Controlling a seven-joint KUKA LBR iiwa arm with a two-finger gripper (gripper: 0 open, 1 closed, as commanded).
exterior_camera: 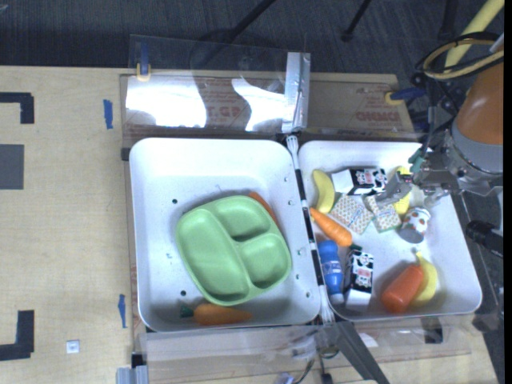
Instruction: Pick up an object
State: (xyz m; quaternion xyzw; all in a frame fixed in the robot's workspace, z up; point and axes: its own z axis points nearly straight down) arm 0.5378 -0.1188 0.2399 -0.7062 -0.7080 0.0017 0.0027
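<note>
From my feed I see two white bins side by side, the left bin [152,238] and the right bin [468,274]. The arm [484,126], grey with its orange band, comes in at about 3 o'clock of the right bin, and its gripper [400,189] hangs over that bin's upper middle, just above a patterned packet [382,214]. I cannot tell how its tips stand; the metal parts blur into the clutter beneath, and I see nothing plainly between them.

In the right bin, a yellow banana [322,189] lies at 10 o'clock, near the divider. Beside it, toward 12 o'clock, sits a black-and-white carton [362,179]. An orange carrot [332,226] slants at 9 o'clock, touching a second patterned packet [349,212] at the centre. Below the carrot, a blue bottle [330,269] stands along the left wall at 7 o'clock, with a small cow-print carton [362,272] just beside it. At 5 o'clock a red-orange pepper [402,286] lies against a second banana [428,280]. A grey rounded piece [414,229] sits at 3 o'clock, near the gripper.

In the left bin, a green divided plate [232,248] lies face down at the centre. An orange carrot-like piece [222,314] lies at 6 o'clock, by the front wall, and an orange sliver [264,205] peeks from under the plate at 1 o'clock.
</note>
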